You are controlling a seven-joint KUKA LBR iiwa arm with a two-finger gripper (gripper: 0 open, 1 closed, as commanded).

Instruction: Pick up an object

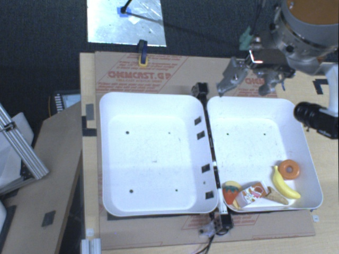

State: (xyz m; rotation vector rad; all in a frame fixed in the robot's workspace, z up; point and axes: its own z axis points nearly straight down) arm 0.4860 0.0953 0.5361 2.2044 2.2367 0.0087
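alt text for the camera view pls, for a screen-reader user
The gripper, fingers spread and holding nothing, hangs above the far edge of the right bin. A banana, orange donut and small packet sit in that bin's near corner, beside the left bin.

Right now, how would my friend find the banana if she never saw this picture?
Look at the right white bin, the one nearest the gripper. Go to its near right corner, where small toys huddle together. The banana is the long curved yellow one, lying just below a round orange doughnut and right of a red-and-white packet.
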